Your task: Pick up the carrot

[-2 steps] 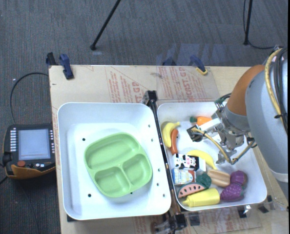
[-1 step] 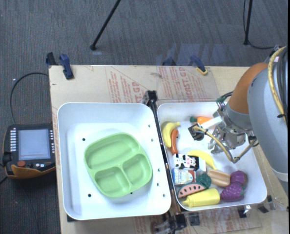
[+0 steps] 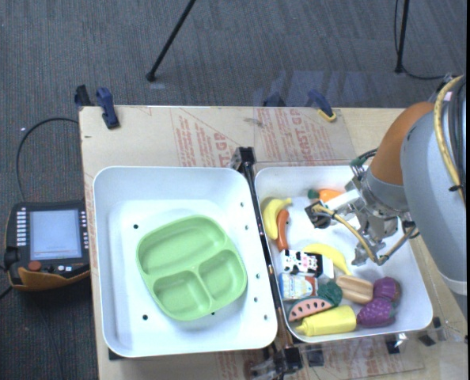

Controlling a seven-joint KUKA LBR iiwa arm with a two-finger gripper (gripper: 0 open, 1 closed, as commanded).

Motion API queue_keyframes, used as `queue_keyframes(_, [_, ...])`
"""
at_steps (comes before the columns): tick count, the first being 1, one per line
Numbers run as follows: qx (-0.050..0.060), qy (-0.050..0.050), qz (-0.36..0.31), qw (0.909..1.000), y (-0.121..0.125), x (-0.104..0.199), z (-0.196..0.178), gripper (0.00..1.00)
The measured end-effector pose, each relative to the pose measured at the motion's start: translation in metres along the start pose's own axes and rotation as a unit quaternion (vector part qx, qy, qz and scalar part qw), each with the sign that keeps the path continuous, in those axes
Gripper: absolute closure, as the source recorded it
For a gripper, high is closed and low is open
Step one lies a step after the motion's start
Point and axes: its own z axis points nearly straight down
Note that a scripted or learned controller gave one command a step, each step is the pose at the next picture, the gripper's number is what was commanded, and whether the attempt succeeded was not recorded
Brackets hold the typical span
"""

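I saw the small orange plastic carrot with a green top (image 3: 327,194) lying in the right shallow white bin (image 3: 422,311), near its upper wall in the view. It sat just left of the grey arm's two-finger gripper (image 3: 376,242), and I couldn't tell if the claw was open or closed. Left of the carrot lay a yellow plastic banana (image 3: 274,210), lower down a purple toy grape bunch (image 3: 376,312) and a cow-print milk carton (image 3: 302,264), while the left shallow white bin (image 3: 108,212) held a light green three-compartment plate (image 3: 189,269).
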Motion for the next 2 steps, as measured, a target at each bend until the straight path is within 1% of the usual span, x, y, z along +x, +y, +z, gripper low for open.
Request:
queue_keyframes(1, [-0.007, 0.002, 0.016, 0.9998, -0.060, 0.006, 0.009, 0.00])
queue_keyframes(2, [-0.005, 0.000, 0.019, 0.9998, -0.057, 0.004, -0.001, 1.00])
